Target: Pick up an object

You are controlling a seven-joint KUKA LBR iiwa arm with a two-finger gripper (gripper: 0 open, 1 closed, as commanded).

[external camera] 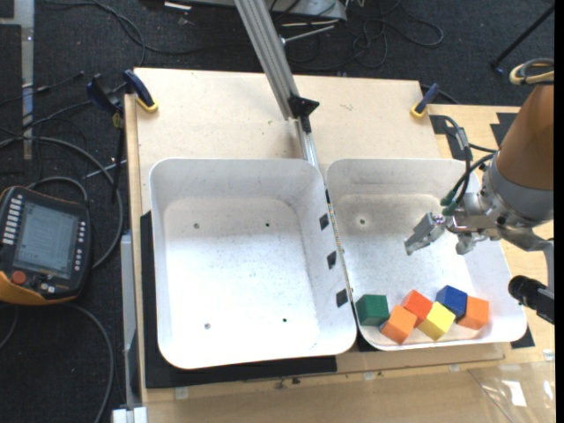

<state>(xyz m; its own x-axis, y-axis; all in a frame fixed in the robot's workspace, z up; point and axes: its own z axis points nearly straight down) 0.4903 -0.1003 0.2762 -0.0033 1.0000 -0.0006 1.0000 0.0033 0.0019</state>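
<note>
Several small cubes lie along the front edge of the right bin (379, 183): a green one (373, 308), an orange one (399, 324), a red-orange one (418, 305), a yellow one (436, 321), a blue one (452, 299) and another orange one (475, 312). My gripper (445, 235) hangs above the right bin's middle, behind the cubes and apart from them. Its two fingers stand spread, open, with nothing between them.
The left bin (176, 183) sits beside the right one, sharing a middle rim. A metal rail (269, 47) slants down from the back to the bins' junction. A teach pendant (44, 245) lies on the floor at left. Clamps hold the board's back corners.
</note>
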